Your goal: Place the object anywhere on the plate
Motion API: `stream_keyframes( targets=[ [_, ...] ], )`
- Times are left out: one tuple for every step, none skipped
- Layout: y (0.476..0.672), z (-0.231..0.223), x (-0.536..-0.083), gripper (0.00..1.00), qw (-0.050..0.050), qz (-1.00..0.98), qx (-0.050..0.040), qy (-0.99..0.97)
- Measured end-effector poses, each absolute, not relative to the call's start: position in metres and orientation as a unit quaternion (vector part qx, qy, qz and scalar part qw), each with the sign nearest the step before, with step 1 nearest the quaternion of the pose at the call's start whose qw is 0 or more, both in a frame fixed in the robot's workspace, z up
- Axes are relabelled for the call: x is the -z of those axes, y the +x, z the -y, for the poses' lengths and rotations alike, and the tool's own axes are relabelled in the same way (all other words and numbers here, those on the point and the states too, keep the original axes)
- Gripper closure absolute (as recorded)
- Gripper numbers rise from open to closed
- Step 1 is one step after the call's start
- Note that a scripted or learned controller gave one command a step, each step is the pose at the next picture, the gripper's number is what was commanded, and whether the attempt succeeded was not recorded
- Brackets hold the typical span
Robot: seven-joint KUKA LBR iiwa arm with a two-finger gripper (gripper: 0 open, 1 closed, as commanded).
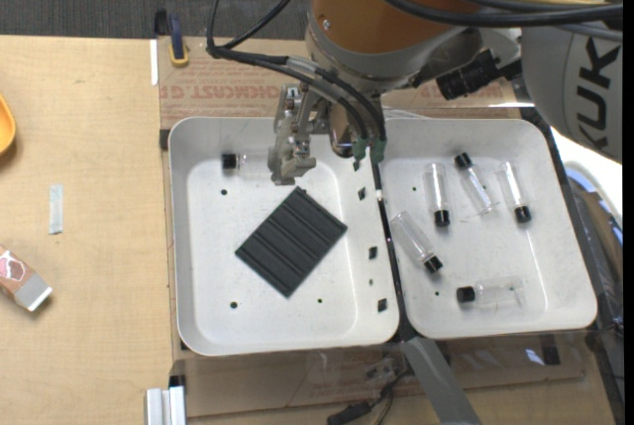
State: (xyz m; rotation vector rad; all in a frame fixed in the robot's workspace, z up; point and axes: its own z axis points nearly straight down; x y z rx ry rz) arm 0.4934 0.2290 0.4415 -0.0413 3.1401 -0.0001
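A black ribbed plate [291, 241] lies flat and turned diamond-wise in the middle of the left bin [198, 314]. My gripper [288, 167] hangs over the back of that bin, just above the plate's far corner, under the orange wrist band. Nothing can be made out in its tip. Several clear tubes with black caps lie in the right bin [555, 314], among them one [436, 192] near its back and one [417, 241] close to the divider. A small black cap [229, 160] sits alone in the left bin's back left corner.
Black cables run from the wrist across the back of the left bin. On the wooden bench to the left lie a small grey strip [55, 209] and a red-and-white item [22, 280]. A cardboard sheet [238, 86] lies behind the bins.
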Motion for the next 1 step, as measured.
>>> stream_keyframes(
  targets=[
    [0.4857,-0.2289,-0.4413,1.0,0.0,-0.971,0.0007,0.239]
  ],
)
